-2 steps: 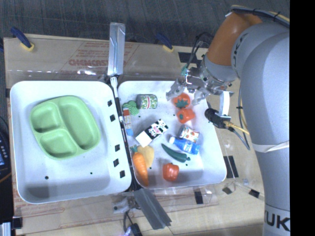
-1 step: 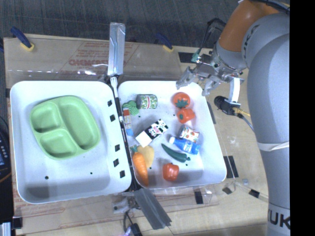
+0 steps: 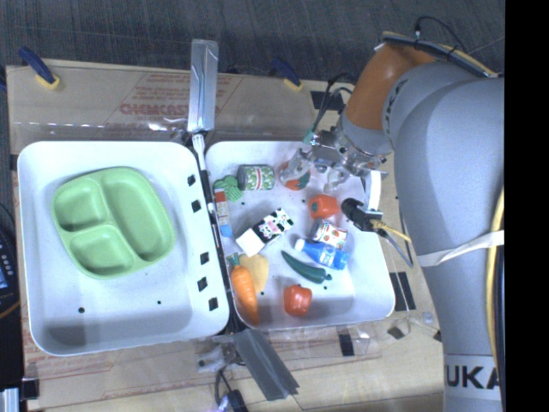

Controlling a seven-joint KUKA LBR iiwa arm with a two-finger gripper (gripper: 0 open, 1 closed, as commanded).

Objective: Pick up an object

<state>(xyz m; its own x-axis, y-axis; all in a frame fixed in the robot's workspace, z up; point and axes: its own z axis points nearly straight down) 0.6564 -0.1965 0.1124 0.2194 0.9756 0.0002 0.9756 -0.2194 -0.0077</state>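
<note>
The tool (image 3: 302, 172) hangs over the right bin's (image 3: 371, 294) far end, touching a small orange-red piece (image 3: 294, 182); I cannot tell its long axis or the tool's state.

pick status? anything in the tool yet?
Done: the tool is down at the far edge of the right bin, beside the green can. In hand: nothing visibly gripped. Left: grasp and lift; the toys, like the red pepper, lie in the bin.

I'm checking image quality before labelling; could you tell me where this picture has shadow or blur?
Camera view: soft shadow lies along the near wall of the left white bin; the green three-compartment plastic tray is evenly lit; the metal two-finger gripper looks slightly blurred.
</note>
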